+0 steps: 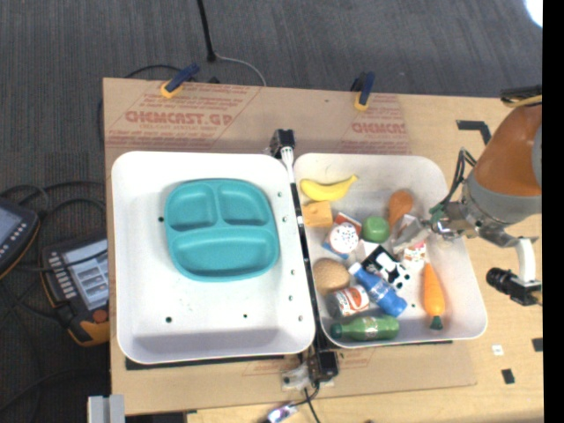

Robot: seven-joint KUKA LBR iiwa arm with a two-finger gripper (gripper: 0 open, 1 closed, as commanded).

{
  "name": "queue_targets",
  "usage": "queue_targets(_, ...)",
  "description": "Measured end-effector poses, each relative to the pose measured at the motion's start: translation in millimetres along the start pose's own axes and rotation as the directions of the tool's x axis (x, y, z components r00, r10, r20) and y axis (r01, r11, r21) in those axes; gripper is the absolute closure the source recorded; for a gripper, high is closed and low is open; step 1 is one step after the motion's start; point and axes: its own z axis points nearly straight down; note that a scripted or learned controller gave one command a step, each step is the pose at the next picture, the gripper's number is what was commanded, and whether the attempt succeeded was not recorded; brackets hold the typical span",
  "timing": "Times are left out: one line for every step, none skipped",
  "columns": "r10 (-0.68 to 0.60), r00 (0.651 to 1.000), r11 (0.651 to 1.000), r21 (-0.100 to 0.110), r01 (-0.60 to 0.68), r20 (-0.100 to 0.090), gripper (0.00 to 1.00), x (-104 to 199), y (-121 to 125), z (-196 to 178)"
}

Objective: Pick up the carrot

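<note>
From my station I see the metal two-finger gripper [421, 227] reaching in from the right over the right-hand shallow white bin [458, 324], its thin fingers slightly apart and holding nothing. Its tips sit just right of a brownish-orange oval piece [400, 206] and above a small white red-dotted object [414, 254]. The tapered orange plastic carrot [432, 293] lies below the gripper, near the bin's right wall, its green stub pointing toward the near edge. Further left are a green round piece [376, 229], a yellow toy banana [327, 187] and a dark green cucumber-shaped toy [365, 328]. The left bin [141, 324] holds a teal divided plastic tray [222, 228].
</note>
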Motion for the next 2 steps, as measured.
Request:
queue_targets(-0.124, 0.992, 0.992, -0.013, 0.124, 0.006, 0.00, 3.2, -19.4, 23.4)
queue_targets(-0.013, 1.000, 1.000, -0.018, 0.013, 0.011, 0.00, 18.5, -40.9, 43.3)
